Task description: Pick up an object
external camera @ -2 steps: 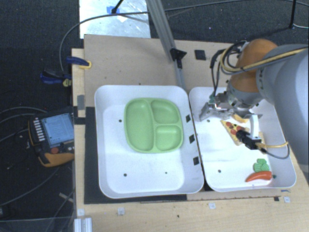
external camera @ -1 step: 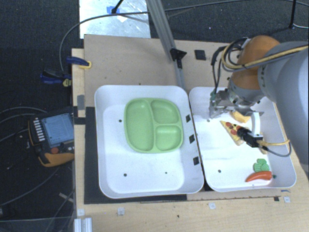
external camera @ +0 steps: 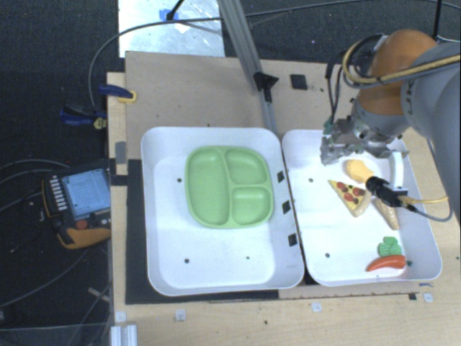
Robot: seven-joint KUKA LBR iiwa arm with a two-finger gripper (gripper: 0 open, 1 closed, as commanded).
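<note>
Going left to right, we've got a green divided plate (external camera: 229, 187) sitting in the left bin (external camera: 167, 265), probably a drop-off spot. In the right bin (external camera: 317, 265), a pizza slice (external camera: 352, 195), a yellow piece (external camera: 357, 169) and a carrot (external camera: 387, 260) lie apart, so each is easy to single out. Our gripper (external camera: 338, 150) hovers at the bin's far edge just beside the yellow piece, likely lining up on it, but we can't tell if it's open or closed.

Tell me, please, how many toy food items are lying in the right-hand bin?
3, maybe more under the arm: a yellow piece by the gripper, a pizza slice mid-bin, and a carrot in the near corner.

Matt green plastic plate (external camera: 229, 187), smooth white plastic bins (external camera: 162, 265), bare board bench (external camera: 180, 85).
</note>
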